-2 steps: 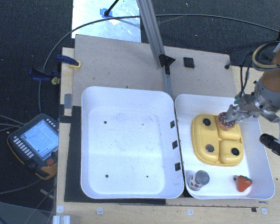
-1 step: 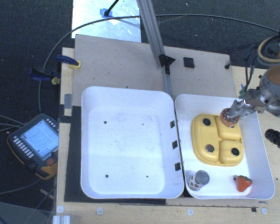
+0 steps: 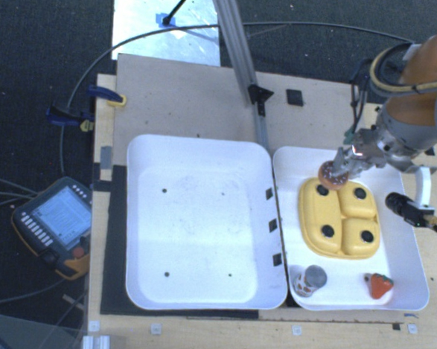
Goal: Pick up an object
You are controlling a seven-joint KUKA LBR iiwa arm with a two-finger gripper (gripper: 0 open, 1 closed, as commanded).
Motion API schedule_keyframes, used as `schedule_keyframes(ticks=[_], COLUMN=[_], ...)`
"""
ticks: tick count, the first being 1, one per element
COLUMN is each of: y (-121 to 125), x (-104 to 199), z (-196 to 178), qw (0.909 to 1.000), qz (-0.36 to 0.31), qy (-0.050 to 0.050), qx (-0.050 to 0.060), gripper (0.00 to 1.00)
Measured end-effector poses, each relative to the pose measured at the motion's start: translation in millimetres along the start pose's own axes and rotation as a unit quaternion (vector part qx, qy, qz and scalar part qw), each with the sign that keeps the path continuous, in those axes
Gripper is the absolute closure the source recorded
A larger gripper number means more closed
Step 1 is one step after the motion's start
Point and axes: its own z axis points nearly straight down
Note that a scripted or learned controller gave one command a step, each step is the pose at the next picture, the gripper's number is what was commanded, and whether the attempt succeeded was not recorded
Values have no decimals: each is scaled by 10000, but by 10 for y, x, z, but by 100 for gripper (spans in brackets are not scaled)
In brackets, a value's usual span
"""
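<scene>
The right bin (image 3: 291, 184) holds a yellow four-lobed moulded piece (image 3: 340, 219) with black dots on its lobes. In the bin's near left corner stands a small grey-topped can (image 3: 312, 279), and a small orange-red object (image 3: 379, 285) lies in the near right corner. My gripper (image 3: 340, 169) reaches in from the right and hangs over the far left corner of the yellow piece. A small brown round thing (image 3: 328, 175) sits right at its tip. I cannot tell whether it is held or lies on the yellow piece.
The left bin (image 3: 193, 220) stands beside the right one, joined by black clips (image 3: 273, 224). A slanted metal pole (image 3: 239, 45) rises behind the bins. A teach pendant (image 3: 55, 222) lies off the bench at the left.
</scene>
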Motion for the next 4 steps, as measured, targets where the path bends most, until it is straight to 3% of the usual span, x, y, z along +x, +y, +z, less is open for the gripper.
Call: schedule_keyframes(ticks=[3,4], y=[-72,0], x=[1569,2122], z=[114,-65], qw=[10000,10000], qz=[5,1], qy=[2,6], qx=[10,2], gripper=[100,100])
